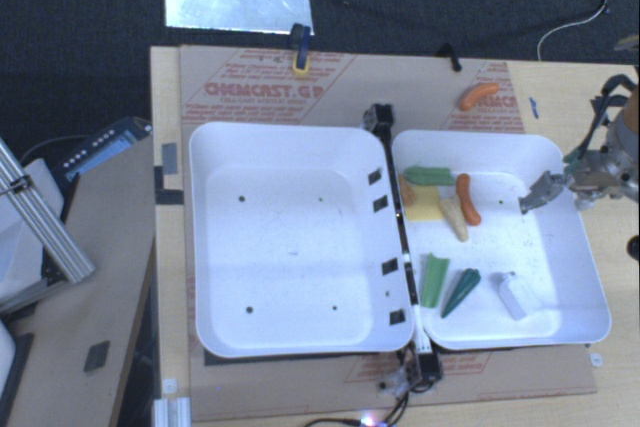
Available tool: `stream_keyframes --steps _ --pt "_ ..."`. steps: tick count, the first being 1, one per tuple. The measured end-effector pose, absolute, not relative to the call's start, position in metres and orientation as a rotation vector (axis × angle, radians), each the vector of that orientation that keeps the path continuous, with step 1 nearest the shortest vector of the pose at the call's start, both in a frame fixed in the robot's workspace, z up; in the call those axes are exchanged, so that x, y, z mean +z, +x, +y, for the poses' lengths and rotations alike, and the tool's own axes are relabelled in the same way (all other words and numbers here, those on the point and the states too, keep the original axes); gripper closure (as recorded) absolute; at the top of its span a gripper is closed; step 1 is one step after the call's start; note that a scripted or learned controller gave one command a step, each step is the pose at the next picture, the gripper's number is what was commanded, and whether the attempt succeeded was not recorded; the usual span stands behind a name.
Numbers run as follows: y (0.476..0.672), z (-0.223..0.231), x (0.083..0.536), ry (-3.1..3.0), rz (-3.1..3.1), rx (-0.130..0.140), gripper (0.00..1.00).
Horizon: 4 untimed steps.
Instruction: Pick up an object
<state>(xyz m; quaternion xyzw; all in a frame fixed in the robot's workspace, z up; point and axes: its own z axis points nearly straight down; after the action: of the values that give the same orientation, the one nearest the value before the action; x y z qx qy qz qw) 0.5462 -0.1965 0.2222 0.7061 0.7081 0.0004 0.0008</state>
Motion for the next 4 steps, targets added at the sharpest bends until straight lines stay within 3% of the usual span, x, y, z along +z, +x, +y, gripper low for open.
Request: stream_keyframes --steps 1,2,3,4 --pt "0.657 -0.181 0.109 2.204 2.227 0.008 0.0" --pt "0.669 -0.133 0.087 2.206 2.227 -0.007 0.0" --pt "0.671 -0.133 0.1 2.212 2.228 0.003 1.0" --pt "0.672 -0.026 0.306 2.197 2.227 0.026 1.0"
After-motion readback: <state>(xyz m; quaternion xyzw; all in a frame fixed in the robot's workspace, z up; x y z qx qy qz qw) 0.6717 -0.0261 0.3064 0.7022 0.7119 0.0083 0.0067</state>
